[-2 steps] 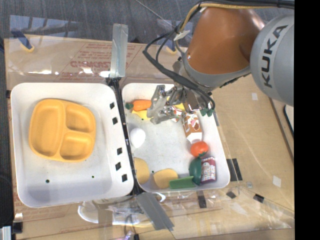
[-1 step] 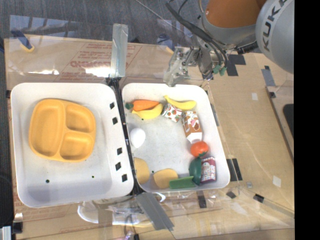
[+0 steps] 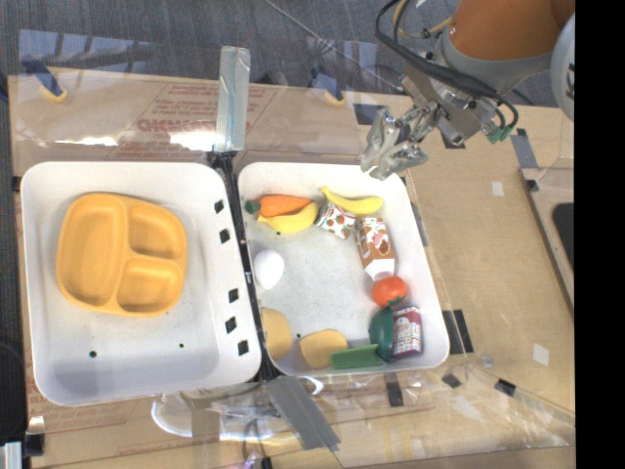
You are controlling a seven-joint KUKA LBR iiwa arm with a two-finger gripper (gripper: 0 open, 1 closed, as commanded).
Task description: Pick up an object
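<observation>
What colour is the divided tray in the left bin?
Yellow-orange all over; the tray shows clearly in the camera view.

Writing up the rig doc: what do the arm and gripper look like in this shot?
The arm is a rounded body with a broad orange band and a grey shell at its edge. Black cables loop along its side toward the wrist. The gripper is bare silvery metal, a cluttered assembly of brackets ending in pale fingers. A small green part sits near the wrist.
</observation>
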